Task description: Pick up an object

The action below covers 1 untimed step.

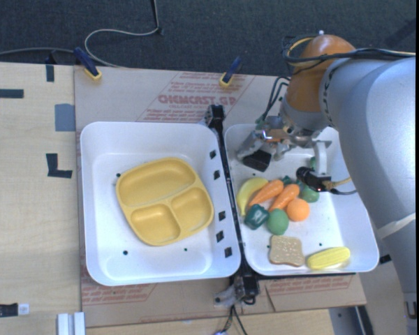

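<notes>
My pincer [283, 149] hangs over the right bin [356, 246], toward its 12 o'clock end; I cannot tell its opening, and nothing shows in its hold. The carrots [276, 192] lie just beside it, toward 6 o'clock, packed against the banana [243, 190] and orange [299, 210]. I judge a descent could nudge neighbours or close on nothing.

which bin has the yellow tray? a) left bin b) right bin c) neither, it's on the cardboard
a: the yellow tray lies flat in the left bin, while the right bin holds the toy food, such as the bread and corn.
</notes>
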### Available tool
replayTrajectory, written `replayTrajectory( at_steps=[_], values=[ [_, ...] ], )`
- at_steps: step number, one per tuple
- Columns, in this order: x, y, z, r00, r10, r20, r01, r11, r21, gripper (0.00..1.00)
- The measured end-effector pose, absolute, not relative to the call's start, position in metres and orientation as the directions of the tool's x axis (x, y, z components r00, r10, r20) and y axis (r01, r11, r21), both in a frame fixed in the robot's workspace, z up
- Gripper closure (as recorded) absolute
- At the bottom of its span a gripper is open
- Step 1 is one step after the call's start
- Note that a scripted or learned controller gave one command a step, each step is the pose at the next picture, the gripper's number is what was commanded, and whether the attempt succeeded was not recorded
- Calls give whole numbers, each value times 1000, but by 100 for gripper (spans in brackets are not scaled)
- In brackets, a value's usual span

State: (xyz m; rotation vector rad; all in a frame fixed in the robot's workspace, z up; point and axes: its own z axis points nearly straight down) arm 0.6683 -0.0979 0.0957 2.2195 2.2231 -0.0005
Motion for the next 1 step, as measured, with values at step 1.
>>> replayTrajectory(
  at_steps=[1],
  values=[
    [668, -98, 105, -3, 1000, -1, 1000, 3, -2, 100]
  ],
)
